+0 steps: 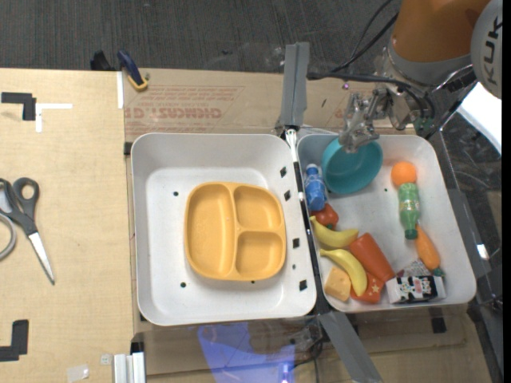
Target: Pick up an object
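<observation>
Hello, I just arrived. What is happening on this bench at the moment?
The gripper of the grey and orange arm is at the rim of a teal bowl, which is tilted in the right bin among toy foods. The left bin holds a yellow divided plate.

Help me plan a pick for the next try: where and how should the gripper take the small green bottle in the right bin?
Probably across the middle of its body. The green bottle lies flat, its length running up and down the view, with bare bin floor on its left and right. Coming straight down with the fingers closing from those two sides looks best; the orange ball and carrot crowd its ends.
</observation>
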You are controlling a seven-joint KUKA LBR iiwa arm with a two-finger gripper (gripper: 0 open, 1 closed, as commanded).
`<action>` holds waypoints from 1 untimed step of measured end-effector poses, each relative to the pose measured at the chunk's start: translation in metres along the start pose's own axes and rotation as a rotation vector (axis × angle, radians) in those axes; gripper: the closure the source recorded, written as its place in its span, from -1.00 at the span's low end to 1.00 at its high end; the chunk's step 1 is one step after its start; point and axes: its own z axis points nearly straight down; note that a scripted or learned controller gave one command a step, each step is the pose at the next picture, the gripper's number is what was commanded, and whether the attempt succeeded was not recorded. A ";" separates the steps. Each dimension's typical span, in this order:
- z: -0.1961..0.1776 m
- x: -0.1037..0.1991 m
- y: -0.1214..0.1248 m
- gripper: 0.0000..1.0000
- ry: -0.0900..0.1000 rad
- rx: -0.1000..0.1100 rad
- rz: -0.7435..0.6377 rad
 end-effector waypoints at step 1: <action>-0.030 0.019 -0.077 1.00 0.001 0.001 -0.157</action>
